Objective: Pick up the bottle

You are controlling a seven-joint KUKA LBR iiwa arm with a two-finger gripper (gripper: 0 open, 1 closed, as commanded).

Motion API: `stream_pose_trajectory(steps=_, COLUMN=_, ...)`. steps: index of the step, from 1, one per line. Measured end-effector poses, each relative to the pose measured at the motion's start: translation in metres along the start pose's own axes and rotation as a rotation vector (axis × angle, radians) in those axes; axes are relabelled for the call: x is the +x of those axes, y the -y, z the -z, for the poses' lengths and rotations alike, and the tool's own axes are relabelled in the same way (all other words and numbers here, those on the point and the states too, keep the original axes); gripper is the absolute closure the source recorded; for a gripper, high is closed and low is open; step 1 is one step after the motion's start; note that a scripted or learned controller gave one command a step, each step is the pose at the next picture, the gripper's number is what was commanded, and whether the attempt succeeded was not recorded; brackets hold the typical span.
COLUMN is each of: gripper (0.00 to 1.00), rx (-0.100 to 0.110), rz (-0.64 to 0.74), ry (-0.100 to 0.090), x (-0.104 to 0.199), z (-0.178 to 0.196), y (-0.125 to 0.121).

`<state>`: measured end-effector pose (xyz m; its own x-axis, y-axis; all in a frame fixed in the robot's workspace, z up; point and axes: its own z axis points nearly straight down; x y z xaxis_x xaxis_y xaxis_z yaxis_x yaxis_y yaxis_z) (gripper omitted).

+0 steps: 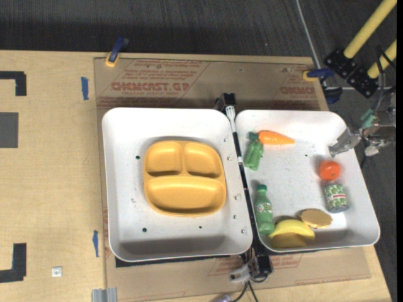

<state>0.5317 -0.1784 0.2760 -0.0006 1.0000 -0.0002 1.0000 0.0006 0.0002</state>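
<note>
Two bins sit side by side on my bench. In the left bin lies a divided tray. In the right bin, one bottle lies along the left wall, another bottle behind it, touching a carrot. A tomato and can lie right; a banana and cookie lie in front. My gripper hangs over the bin's far right corner.

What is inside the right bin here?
In the right bin: two green bottles, carrot, tomato, can, banana and cookie. The banana hides the bin floor beneath it.
</note>
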Motion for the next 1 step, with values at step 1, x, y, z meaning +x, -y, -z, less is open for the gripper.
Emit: stream_pose_trajectory(steps=1, gripper=0.00, rx=0.002, rz=-0.065, ry=-0.001, x=0.0713, z=-0.1193, y=-0.0147)
